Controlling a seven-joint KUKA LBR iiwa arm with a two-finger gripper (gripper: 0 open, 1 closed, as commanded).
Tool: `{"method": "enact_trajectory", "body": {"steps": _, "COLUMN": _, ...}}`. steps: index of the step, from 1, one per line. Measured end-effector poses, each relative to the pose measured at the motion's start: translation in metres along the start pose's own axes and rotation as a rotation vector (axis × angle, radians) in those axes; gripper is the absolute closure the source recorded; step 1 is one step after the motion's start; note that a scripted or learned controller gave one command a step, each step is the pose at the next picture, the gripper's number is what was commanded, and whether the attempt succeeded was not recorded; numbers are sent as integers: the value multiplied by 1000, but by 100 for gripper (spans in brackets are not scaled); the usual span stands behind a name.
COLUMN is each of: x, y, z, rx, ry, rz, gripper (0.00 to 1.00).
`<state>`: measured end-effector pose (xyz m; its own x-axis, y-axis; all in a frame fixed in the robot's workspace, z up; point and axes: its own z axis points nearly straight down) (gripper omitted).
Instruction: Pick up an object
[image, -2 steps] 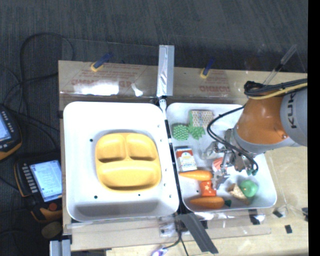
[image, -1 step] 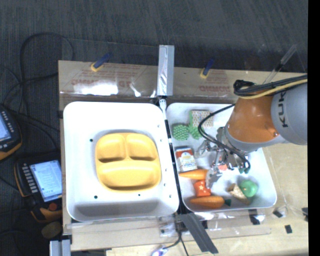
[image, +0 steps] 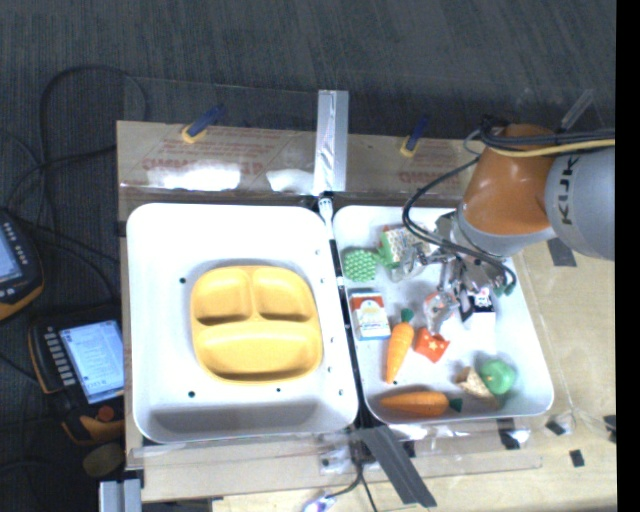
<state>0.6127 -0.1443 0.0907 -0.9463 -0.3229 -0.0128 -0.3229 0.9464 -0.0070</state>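
The right bin (image: 530, 350) holds several toy items. Among them are a green knobbly ball (image: 360, 263), a small white and green packet (image: 398, 243) and a red and white carton (image: 370, 314). An orange carrot (image: 399, 348) lies beside a small red piece (image: 431, 345). A long orange item (image: 412, 403) rests along the front wall, and a green item (image: 497, 376) sits in the front right corner. My gripper (image: 447, 303) hangs low over the middle of this bin, just above the red piece and right of the carrot. Its tip is cluttered with cables.
The left bin (image: 160, 300) holds a yellow compartment tray (image: 257, 320). A small black and white item (image: 481, 299) lies right beside the gripper. The arm's orange band (image: 505, 195) hangs over the right bin's back edge. A metal divider (image: 331, 140) stands behind the bins.
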Motion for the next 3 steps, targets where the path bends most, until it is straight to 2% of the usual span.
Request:
{"method": "enact_trajectory", "body": {"steps": 1, "x": 33, "y": 35, "z": -1, "rx": 0, "ry": -2, "rz": 89, "gripper": 0}}
{"method": "enact_trajectory", "body": {"steps": 2, "x": 49, "y": 62, "z": -3, "rx": 12, "ry": -7, "rz": 65, "gripper": 0}}
{"method": "enact_trajectory", "body": {"steps": 3, "x": 66, "y": 69, "z": -3, "rx": 3, "ry": -8, "rz": 237, "gripper": 0}}
